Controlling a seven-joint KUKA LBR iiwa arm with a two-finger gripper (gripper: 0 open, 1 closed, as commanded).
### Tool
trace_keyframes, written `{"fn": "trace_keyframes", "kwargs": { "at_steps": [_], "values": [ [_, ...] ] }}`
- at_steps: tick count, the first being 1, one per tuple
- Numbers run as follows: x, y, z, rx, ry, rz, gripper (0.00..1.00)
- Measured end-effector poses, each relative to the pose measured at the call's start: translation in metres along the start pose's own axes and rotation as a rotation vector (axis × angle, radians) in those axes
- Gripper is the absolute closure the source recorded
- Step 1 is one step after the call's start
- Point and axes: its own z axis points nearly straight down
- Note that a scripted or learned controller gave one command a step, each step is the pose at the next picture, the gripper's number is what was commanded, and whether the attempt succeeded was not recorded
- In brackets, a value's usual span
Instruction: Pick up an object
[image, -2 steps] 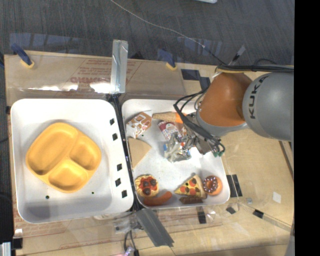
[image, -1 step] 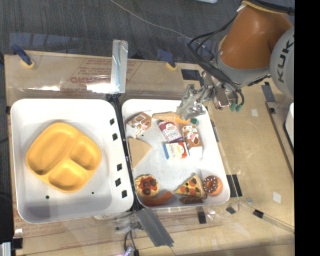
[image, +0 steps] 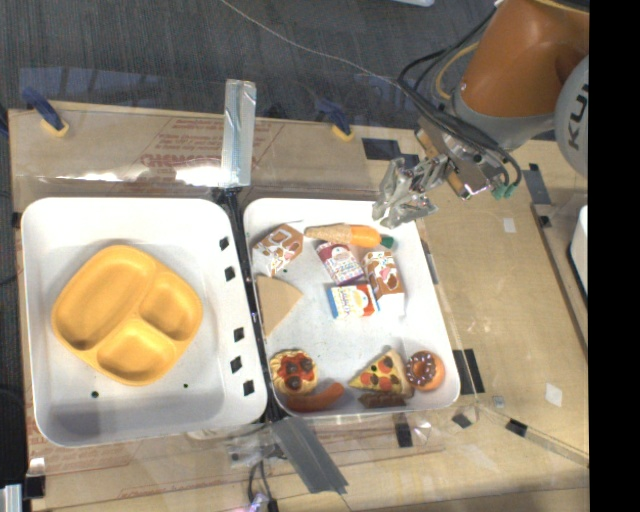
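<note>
The desk (image: 500, 300) carries two white bins side by side. The left bin (image: 60, 420) has a yellow divided tray (image: 127, 312) in it. The right bin (image: 425, 320) holds a scatter of toy food: a carrot (image: 345, 235), small packets (image: 340, 263), a pizza slice (image: 380, 372), a doughnut (image: 424, 369). The hand (image: 403, 205) hangs over that bin's top right corner, just beside the carrot's green end, grasping nothing that I can see; whether it is released or clenched I cannot tell. By my reckoning this is the approach, nothing picked yet. Next it would need to settle on one item, probably the carrot, come down squarely over it and close.
</note>
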Motion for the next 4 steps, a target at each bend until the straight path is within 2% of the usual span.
{"fn": "trace_keyframes", "kwargs": {
  "at_steps": [1, 2, 3, 4],
  "values": [
    [-0.036, 0.038, 0.065, -0.006, 0.005, -0.139, 1.0],
    [-0.022, 0.003, 0.002, 0.003, -0.002, -0.092, 1.0],
    [0.02, 0.025, 0.003, -0.003, 0.002, -0.229, 1.0],
    [-0.002, -0.036, -0.016, -0.001, 0.0, -0.549, 1.0]
  ]
}}
